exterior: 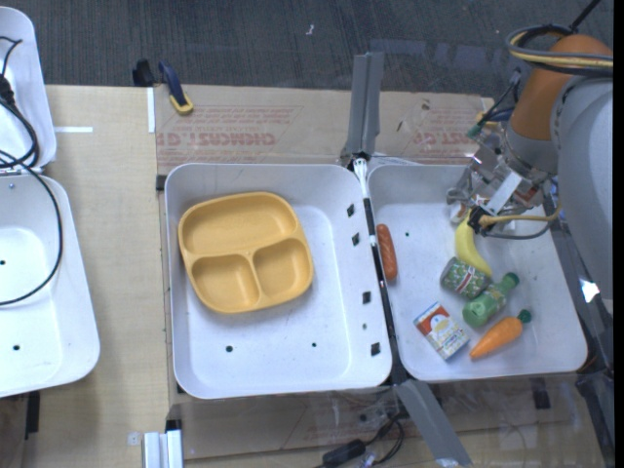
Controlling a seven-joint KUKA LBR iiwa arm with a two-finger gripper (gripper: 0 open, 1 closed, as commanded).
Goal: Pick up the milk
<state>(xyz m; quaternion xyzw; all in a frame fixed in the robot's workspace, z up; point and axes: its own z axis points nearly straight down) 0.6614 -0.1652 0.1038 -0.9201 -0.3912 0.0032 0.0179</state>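
From the overhead camera, the gripper (480,213) is hard to read: it sits in a tangle of grey metal, cables and a yellow loop over the upper part of the right bin (414,359), and whether its jaws are spread or pressed together cannot be told. The arm (585,154) is cut off by the right edge, its orange band (542,100) showing above the wrist as it reaches in and slants down toward the bin's back half. The top of the banana (472,249) lies just beneath the gripper, partly covered by it.

The milk (442,331), a small carton with a red and white face, lies in the front part of the right bin, well apart from the gripper and touched by nothing. Between the two lie the banana, a green can (462,278) and a green bottle (487,302); a carrot (500,334) lies just right of the carton. A sausage (388,252) rests near the bin's left wall. The left bin (263,369) holds a yellow divided plate (246,252).
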